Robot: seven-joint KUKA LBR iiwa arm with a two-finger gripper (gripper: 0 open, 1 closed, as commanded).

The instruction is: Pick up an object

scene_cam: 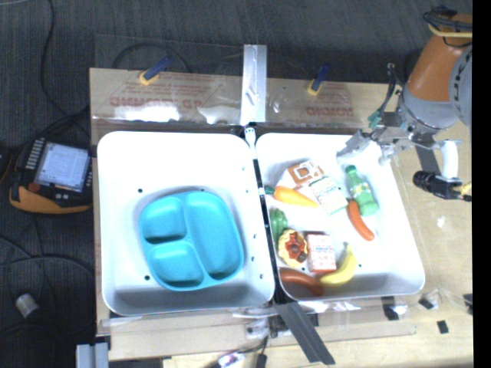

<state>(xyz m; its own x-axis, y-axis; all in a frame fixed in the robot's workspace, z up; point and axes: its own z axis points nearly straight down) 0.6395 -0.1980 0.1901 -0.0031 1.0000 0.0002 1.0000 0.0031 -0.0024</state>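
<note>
My gripper (367,146) hangs over the far right corner of the right bin (405,236), with nothing seen in it. Just below it lies a green bottle (360,189), and beside that an orange carrot (360,219). Further left are a small orange-and-white carton (306,172), a white packet (330,195) and a yellow-orange pepper (294,197). Toward the near edge lie a green vegetable (278,222), a pizza slice (292,245), a red-and-white box (321,252), a banana (342,268) and a brown sausage (300,279).
The left bin (115,205) holds a blue divided tray (188,238). A metal divider (254,90) stands behind the bins' shared wall. The arm's orange band (434,71) is off the right bin's far right corner.
</note>
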